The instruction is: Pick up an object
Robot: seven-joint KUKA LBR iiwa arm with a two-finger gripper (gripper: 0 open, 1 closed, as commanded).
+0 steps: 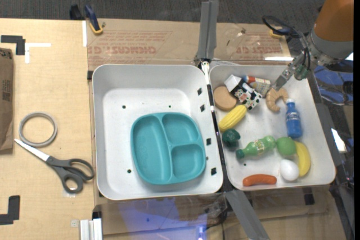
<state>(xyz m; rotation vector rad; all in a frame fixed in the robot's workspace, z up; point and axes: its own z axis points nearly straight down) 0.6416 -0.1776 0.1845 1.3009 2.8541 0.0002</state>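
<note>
Glossy teal tray (168, 148) — three rounded, smooth compartments.

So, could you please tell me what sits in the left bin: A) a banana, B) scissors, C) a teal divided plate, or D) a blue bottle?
C: the teal divided plate lies alone in the left bin, while the toy food fills the right bin.

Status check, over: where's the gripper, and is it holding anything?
Gripper above right bin back edge, nothing seen held. Croissant just below it. Blue bottle beside.
</note>
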